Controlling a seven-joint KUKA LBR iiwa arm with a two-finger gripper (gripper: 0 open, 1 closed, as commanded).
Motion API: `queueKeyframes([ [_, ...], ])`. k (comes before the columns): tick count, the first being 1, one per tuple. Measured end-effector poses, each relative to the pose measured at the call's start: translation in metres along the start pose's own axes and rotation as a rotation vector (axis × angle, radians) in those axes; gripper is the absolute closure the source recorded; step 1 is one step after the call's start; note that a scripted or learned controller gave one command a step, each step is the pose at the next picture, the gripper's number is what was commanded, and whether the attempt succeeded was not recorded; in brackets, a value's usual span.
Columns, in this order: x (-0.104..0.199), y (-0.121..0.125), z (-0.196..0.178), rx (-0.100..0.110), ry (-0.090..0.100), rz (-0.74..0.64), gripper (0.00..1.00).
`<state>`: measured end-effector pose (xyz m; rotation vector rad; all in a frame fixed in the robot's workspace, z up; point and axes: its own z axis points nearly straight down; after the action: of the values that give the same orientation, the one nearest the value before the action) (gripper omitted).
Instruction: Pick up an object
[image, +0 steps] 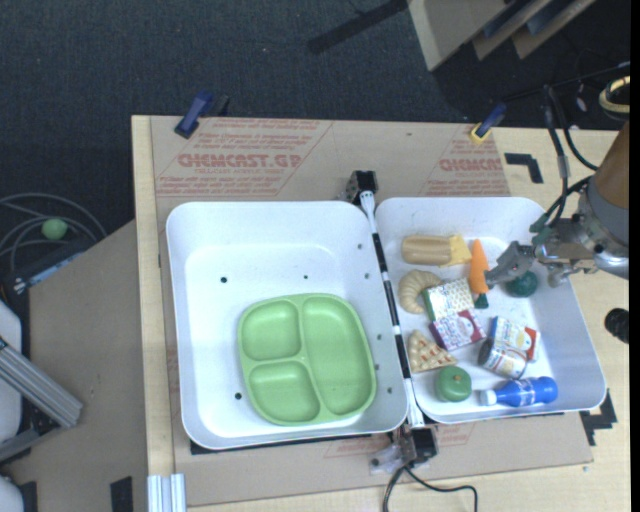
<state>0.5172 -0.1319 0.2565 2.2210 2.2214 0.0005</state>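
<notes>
Fingers of the gripper (512, 262) are spreading open over the right bin (585, 350) — pinching nothing — with the orange carrot (479, 270) lying just left of them, seemingly the likeliest pick.

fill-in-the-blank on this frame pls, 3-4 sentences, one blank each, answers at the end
1. The green divided plate lies in the ____ bin.
2. The plate has ____ compartments.
3. The blue bottle lies in the right bin, just right of the ____ apple.
4. The gripper hangs over the ____ bin.

Missing words: left; three; green; right
</notes>
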Motion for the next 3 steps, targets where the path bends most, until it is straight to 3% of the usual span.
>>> queueKeyframes([
  [1,-0.031,-0.013,0.147,0.004,0.001,0.002,0.0],
  [2,-0.026,-0.003,0.166,-0.008,-0.003,0.002,0.0],
  [3,-0.014,-0.013,0.165,-0.023,-0.012,0.003,0.0],
])
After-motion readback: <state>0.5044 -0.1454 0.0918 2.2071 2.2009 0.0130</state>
